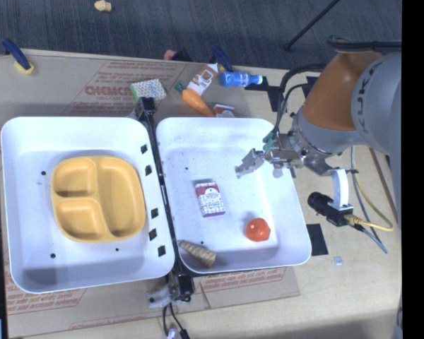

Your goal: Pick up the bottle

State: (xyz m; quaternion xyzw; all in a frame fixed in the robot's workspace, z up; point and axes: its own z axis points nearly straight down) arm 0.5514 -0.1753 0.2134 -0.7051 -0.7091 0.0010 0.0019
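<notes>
A small blue bottle lies on its side on the cardboard behind the right bin, outside it. Beside it to the left lies a white and orange bottle-like container. My gripper hangs over the upper right part of the right bin, well in front of both bottles and apart from them. Nothing shows in the gripper.
The right bin holds a red and white carton, a red tomato and a brown cone at its front edge. An orange carrot lies behind the bin. A yellow divided tray sits in the left bin.
</notes>
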